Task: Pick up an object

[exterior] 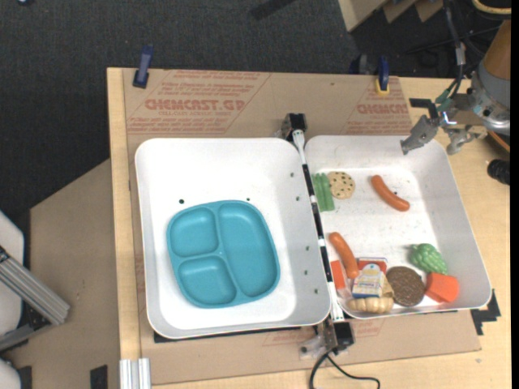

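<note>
Several toy foods lie in the right bin (454, 185): a cookie (341, 185) and a sausage (390, 193) at the far end, broccoli (426, 258) and others crowded at the near end. With its fingers spread and nothing between them, the hand (442, 133) hovers over the bin's far right corner. Best target, I judge, is the sausage: isolated, so descend straight and close across its narrow width.

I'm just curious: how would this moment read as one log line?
two-finger gripper: open, holding nothing | above right white bin's far corner | toy food untouched | teal divided plate: left bin

Two bins (154, 217), two sausages (391, 193)
</note>
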